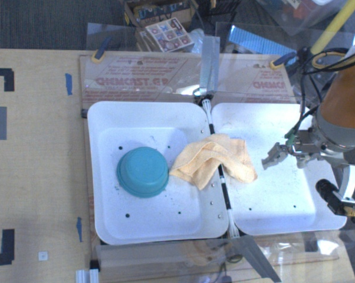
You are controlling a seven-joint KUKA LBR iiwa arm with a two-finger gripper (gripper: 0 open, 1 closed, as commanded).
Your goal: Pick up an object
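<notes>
Because the arm [342,108] reaches in from the right, its hand [276,156] hangs over the right bin [283,208], low above the white floor and pointing left toward the middle; the fingers look spread apart with nothing between them, so nothing is held yet

From the one camera above the worktop [36,158], two things could serve as the object. A yellow cloth [216,161] lies crumpled across the ridge where the two bins meet, part in each, which puts it near the hand and just to its left. A teal bowl [143,171] sits upside down in the left bin [107,217], well apart from the hand and beyond the cloth

I judge the cloth the likelier target, since it lies closest along the hand's line. Draped over the ridge, it may snag or slip as thin folds are pinched, and the bowl's smooth dome would give little to grip
</notes>
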